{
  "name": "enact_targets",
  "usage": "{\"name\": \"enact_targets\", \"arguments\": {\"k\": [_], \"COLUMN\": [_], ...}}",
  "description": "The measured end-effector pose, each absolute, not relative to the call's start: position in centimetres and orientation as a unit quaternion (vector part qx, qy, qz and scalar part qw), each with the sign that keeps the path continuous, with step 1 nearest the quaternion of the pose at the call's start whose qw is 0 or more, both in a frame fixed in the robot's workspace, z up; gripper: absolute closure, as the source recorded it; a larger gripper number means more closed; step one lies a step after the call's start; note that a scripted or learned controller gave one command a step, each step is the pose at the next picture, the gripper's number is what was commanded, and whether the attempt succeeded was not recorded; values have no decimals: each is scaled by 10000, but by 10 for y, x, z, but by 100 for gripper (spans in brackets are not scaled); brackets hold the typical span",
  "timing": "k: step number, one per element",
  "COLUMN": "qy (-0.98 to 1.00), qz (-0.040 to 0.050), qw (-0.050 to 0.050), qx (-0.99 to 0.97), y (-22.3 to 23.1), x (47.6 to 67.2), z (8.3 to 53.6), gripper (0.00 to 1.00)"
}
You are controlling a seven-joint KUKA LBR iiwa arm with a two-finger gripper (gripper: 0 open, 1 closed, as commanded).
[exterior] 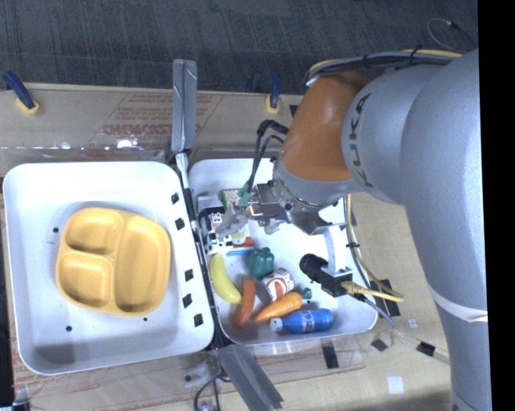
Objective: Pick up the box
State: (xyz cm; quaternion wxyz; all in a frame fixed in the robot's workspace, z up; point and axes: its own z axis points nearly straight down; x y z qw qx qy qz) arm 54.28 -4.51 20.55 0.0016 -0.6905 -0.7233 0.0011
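Box [227,236] is my best reading of the small flat printed thing in the upper left part of the right bin [359,322], close to the wall it shares with the left bin [24,276]; its outline is partly hidden and its long axis cannot be read. From the camera view, the claw [243,211] hangs right above it, so the box lies just below and slightly left of the tips, with almost no sideways gap. Whether the claw is wide or narrow I cannot tell, since wrist hardware blurs into the clutter there. A banana [223,278], a carrot [278,307] and a blue bottle [305,321] lie lower in the same bin, away from the claw. A yellow tray [113,260] sits in the left bin. The coming move looks like a short straight descent.
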Motion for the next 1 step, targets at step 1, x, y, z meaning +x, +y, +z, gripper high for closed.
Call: {"name": "enact_targets", "arguments": {"k": [1], "qy": [-7129], "qz": [-72], "qw": [-67], "qx": [-7012], "y": [-91], "x": [564], "z": [111], "gripper": [0]}}
